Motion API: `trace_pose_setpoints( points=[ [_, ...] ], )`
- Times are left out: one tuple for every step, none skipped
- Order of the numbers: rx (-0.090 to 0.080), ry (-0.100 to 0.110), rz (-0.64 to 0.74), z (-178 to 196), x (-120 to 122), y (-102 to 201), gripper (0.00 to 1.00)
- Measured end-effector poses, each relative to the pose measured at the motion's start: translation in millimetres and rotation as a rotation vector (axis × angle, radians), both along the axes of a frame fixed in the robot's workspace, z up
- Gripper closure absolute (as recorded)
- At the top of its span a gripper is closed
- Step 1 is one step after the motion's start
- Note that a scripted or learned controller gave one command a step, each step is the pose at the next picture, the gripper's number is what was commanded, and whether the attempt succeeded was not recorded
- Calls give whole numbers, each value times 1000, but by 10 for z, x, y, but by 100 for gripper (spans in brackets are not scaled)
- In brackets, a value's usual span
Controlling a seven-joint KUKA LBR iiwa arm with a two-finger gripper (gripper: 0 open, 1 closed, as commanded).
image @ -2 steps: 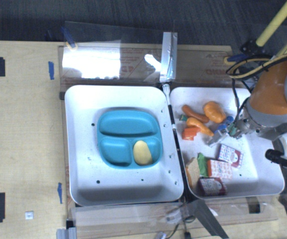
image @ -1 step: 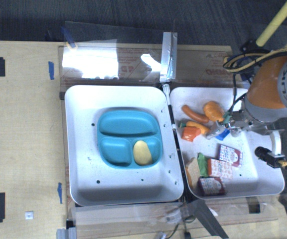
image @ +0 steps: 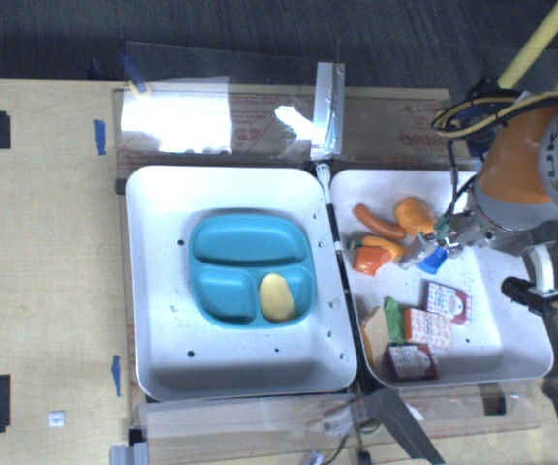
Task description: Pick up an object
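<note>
My gripper (image: 428, 253) reaches in from the right and hangs low over the upper middle of the right bin (image: 523, 349). Just to its left lie an orange carrot (image: 378, 223), a rounded orange piece (image: 413, 213) and an orange-red pepper-like toy (image: 371, 257). The gripper tip sits right beside these, close to the pepper's right end. A small blue part (image: 436, 261) shows at the tip. Whether anything is held there is unclear.
Lower in the right bin lie a red-and-white carton (image: 446, 301), a patterned box (image: 432, 329), a dark red pack (image: 410, 361), a green piece (image: 393, 320) and a bread slice (image: 376, 332). The left bin (image: 153, 260) holds a blue divided plate (image: 250, 240) with a yellow lump (image: 277, 296).
</note>
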State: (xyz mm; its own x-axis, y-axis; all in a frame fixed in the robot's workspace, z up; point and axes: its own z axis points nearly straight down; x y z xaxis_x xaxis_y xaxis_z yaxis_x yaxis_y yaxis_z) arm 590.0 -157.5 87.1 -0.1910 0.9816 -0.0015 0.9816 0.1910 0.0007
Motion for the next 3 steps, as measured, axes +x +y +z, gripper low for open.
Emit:
trace_pose_setpoints(
  points=[
    [-1, -1, 0, 82, 12, -4, 100],
    [1, -3, -105, 637, 227, 11, 100],
    [3, -2, -106, 962, 271, 740, 100]
  ],
)
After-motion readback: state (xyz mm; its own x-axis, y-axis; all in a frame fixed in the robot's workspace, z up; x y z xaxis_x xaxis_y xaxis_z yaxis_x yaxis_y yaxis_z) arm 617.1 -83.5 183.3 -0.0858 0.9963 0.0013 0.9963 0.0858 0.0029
